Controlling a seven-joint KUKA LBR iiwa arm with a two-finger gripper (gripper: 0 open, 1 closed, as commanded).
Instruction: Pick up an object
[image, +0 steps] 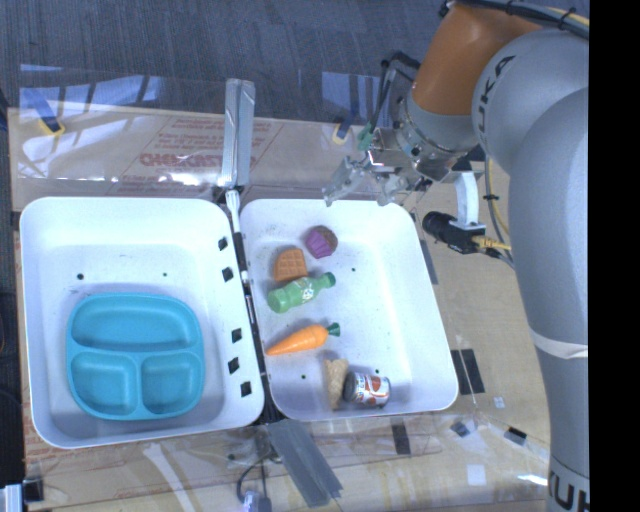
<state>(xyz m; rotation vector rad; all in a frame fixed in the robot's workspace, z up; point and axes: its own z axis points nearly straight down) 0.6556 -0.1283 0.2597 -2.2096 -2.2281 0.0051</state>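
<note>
Two white bins sit side by side on the tabletop (480, 430), and we see the grey arm (545, 180) with its orange band reaching in from the right, above the far rim of the right bin (425, 300). The left bin (40, 300) holds a blue divided tray (135, 353). The gripper (365, 185) hangs over the right bin's back edge; its fingers look spread apart, with nothing between them.

All the small objects lie in the right bin, nearer to us than the fingers and apart from them. Closest to the fingers is a purple object (321, 241), just below and slightly left of them. Beside it to the left lies a brown waffle-like piece (291, 265), then a green bottle (299, 292), an orange carrot (300, 339), a can (368, 389) and a tan cone (335, 381) touching the can by the front wall.
</note>
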